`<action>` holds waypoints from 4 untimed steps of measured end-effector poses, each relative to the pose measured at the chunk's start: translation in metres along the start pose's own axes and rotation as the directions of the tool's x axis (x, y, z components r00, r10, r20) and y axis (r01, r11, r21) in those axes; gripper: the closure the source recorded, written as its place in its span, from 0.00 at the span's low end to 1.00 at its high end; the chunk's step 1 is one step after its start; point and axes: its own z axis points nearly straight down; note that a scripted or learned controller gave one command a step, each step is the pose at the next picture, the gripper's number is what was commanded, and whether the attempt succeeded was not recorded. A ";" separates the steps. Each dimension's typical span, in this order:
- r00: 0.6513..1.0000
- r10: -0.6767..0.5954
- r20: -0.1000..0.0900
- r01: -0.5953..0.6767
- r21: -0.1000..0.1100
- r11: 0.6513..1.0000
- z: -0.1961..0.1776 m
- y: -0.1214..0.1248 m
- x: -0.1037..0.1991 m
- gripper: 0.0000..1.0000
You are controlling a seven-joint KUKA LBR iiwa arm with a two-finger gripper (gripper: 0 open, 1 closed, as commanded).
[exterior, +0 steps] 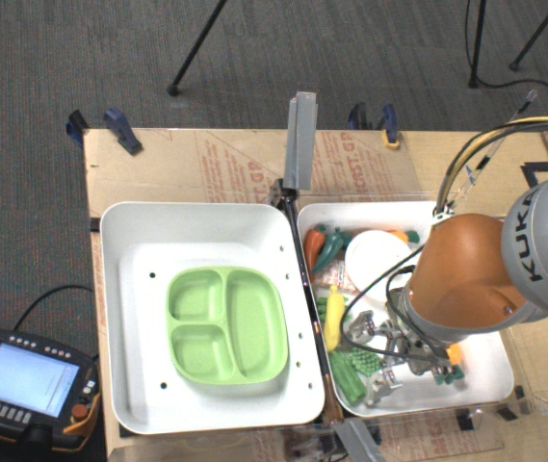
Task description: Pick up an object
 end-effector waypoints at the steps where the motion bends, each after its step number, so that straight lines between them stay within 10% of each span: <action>1: 1.000 -0.003 0.003 0.003 0.002 1.000 -0.011 -0.001 -0.001 1.00; 2: 1.000 -0.004 0.018 0.003 0.005 1.000 -0.014 -0.001 -0.006 0.00; 4: 0.999 0.046 0.001 -0.046 -0.001 0.999 0.000 -0.042 -0.100 0.00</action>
